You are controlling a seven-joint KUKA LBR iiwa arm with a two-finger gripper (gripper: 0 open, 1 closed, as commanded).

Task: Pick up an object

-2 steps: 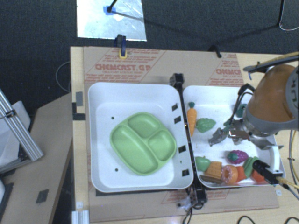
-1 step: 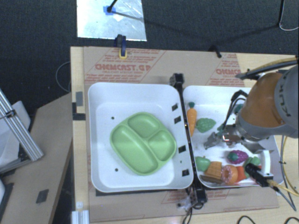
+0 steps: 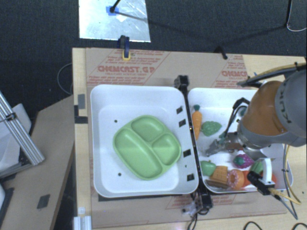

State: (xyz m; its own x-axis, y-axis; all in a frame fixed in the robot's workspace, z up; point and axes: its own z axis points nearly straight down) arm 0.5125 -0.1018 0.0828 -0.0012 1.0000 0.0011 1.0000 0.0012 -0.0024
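At the frame's lower right, the jaws (image 3: 214, 147) hang over the right bin (image 3: 211, 96); their opening cannot be told.

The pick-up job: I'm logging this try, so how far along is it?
Done: the arm has reached into the right bin. In hand: the gripper sits low beside the green toy, with nothing visibly between its fingers. Left: grasping and lifting an object; the carrot and other toys lie in the bin.
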